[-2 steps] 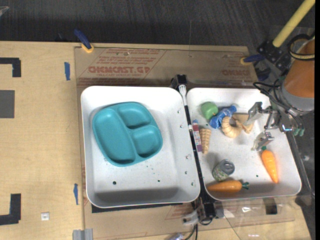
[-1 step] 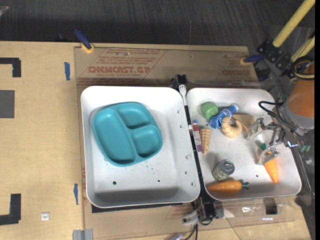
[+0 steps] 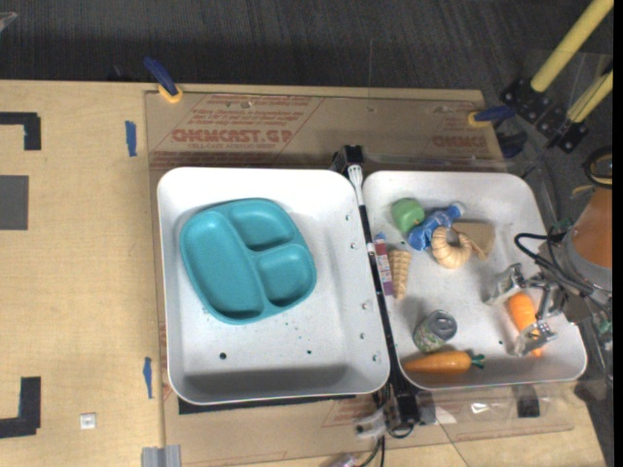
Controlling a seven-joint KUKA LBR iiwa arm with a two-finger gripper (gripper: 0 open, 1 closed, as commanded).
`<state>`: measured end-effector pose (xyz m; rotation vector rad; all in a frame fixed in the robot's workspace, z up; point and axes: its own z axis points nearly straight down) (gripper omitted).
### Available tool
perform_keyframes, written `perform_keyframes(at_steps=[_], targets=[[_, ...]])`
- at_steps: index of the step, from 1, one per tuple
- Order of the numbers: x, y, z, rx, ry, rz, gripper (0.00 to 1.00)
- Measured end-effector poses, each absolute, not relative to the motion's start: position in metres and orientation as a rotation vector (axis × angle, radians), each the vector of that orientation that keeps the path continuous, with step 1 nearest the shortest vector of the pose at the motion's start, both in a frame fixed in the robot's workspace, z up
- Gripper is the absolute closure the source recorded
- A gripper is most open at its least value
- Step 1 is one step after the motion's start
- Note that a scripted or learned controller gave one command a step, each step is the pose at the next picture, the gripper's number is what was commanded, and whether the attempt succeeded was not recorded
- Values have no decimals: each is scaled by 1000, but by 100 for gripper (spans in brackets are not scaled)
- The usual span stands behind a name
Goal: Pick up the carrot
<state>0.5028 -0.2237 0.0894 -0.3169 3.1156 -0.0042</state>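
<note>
Nearest to us, along the front wall of the right bin (image 3: 560,366), the carrot (image 3: 440,362) lies flat on its side, green stalk end pointing right, untouched, so we judge the pick not yet made. Just behind it stands a small tin can (image 3: 434,330). To the right, near the bin's right wall, we find the hand (image 3: 527,311) low in the bin with an orange object (image 3: 522,309) sitting between its metal fingers; it looks clenched on that piece and not on the carrot, which lies apart to its left. If that is so, the hand must let this piece go and shift left and toward the front wall before any grasp of the carrot can begin. Farther back in the same bin are a ridged tan shell-like toy (image 3: 450,249), a blue item (image 3: 429,227) and a green block (image 3: 408,212). The left bin (image 3: 190,358) carries a teal divided plate (image 3: 247,258). Beyond both bins the bench (image 3: 78,212) shows cardboard sheeting.
</note>
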Motion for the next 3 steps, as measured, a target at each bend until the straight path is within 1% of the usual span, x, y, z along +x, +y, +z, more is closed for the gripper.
perform_keyframes(at_steps=[1,2,3], targets=[[509,-223,103,-321,3100,-13,100],[508,-222,102,-321,3101,-11,0],[490,-203,90,-825,3016,-12,0]])
